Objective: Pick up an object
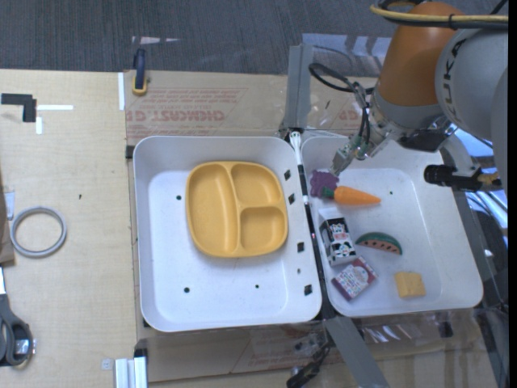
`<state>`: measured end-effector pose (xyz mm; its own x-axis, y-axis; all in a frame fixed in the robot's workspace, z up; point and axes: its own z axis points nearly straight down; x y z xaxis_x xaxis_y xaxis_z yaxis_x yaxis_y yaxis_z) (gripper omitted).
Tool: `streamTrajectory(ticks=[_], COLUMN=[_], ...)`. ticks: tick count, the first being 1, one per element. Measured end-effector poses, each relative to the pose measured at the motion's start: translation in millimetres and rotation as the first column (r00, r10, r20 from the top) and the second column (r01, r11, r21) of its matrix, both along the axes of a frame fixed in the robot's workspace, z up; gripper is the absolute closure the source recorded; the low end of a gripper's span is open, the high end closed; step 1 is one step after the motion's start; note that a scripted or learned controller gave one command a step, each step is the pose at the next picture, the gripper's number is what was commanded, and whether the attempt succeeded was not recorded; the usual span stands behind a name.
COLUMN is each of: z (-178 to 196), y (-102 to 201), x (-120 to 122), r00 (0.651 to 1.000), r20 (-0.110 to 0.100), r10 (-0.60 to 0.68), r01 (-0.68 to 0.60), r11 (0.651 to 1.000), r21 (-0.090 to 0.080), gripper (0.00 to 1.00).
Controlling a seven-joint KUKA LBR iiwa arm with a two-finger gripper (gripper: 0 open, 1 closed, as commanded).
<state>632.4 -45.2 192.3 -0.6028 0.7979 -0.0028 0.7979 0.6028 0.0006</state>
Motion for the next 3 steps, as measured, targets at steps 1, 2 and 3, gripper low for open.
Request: streamTrajectory(ticks=[1,2,3], z=[0,9,77], y=[0,0,23], x=[0,1,13], r00=[1.0,1.0,0.999], r20=[0.0,0.001,0.0], r10=[0.0,0.003,0.04], r01=[0.0,-0.003,-0.04], r11=[1.0,1.0,0.999], r21=[0.0,-0.002,0.0], gripper=[0.0,1.0,1.0])
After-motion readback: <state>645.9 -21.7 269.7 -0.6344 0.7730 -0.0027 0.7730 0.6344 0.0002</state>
